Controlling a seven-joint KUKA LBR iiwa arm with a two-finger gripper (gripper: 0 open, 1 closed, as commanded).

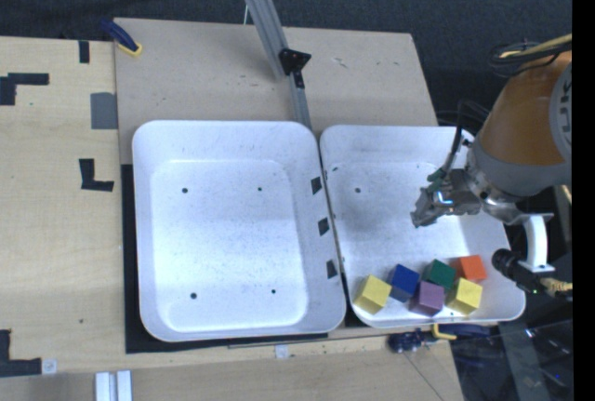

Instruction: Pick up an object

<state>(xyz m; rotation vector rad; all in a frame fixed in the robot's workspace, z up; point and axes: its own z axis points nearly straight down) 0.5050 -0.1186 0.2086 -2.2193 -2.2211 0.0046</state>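
Note:
Several small cubes lie along the near edge of the right bin [390, 157]: a yellow cube [374, 294], a blue cube [404, 281], a purple cube [429, 297], a green cube [440, 274], an orange cube [472, 268] and a second yellow cube [468, 296]. My gripper [426, 211] hangs over the right half of that bin, above and behind the cubes, apart from them. I see nothing between its fingers.
The left bin [228, 232] lies beside the right one, their rims touching. A grey metal pole [265, 4] slants in from the top toward the bins' shared edge. The arm's orange band [525, 115] sits at the right.

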